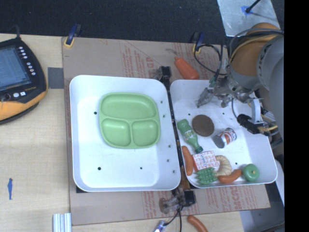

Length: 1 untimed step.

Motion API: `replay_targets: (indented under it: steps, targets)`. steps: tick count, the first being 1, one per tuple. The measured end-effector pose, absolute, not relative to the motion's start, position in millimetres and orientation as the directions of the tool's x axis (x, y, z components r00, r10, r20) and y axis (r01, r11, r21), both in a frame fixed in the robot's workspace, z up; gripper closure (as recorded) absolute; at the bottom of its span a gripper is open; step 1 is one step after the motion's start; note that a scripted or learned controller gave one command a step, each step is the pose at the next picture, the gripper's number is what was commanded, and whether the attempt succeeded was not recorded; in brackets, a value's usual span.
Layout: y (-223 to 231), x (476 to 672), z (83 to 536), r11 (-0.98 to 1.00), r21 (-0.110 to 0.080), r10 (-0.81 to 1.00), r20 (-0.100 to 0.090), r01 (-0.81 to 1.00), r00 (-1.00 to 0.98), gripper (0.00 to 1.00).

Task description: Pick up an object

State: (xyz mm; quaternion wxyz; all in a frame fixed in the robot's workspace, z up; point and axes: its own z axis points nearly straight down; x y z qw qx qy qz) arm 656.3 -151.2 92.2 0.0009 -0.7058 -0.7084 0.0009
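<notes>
Objects for picking lie in my right bin; the left bin carries a green divided plate, smooth moulded plastic, broad and flat, awkward to pinch except at the rim. Next in size, the green bottle looks light, stiff and slippery; I would take it across the body. The brown disc lies flat and low, hard to get under. The small can lies on its side, rigid, likely to roll. The green apple is round and slick. My pincer hovers over the bin's upper end, above the disc, holding nothing, its fingers splayed wide as far as I can judge.
</notes>
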Motion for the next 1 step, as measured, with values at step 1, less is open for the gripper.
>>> replay_targets:
  steps: [1]
  targets:
    - [-136.6,609.4,91.8,0.004,-0.003,1.000,-0.001,1.000,-0.004,0.00]
